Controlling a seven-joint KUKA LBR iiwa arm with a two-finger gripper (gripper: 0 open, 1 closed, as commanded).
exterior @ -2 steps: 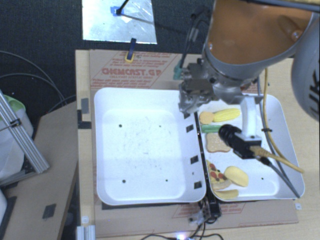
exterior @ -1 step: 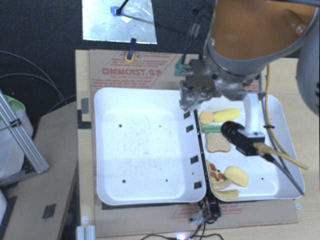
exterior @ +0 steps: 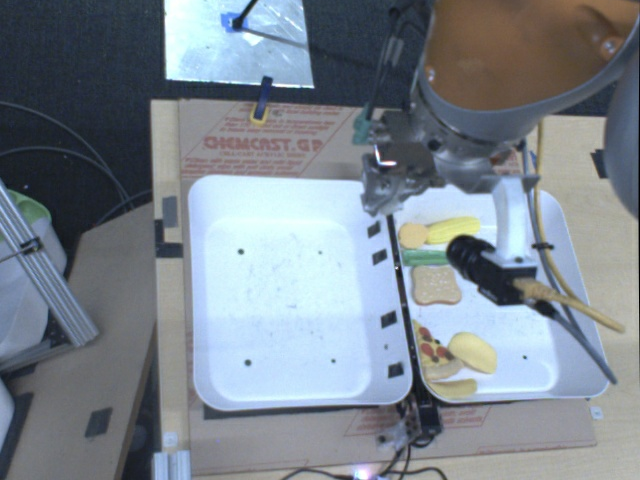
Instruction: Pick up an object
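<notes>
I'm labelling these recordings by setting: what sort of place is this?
Probably a robotics lab bench set up for grasping trials: two shallow white plastic bins side by side, small toy food pieces like a yellow plastic corn cob, and a grey-and-orange robot arm overhead.

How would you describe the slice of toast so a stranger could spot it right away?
Look in the right bin, close to the divider between the bins. The toast lies flat just below the green stick. It is tan, speckled and squarish, while its neighbours are plain yellow and rounded.
</notes>
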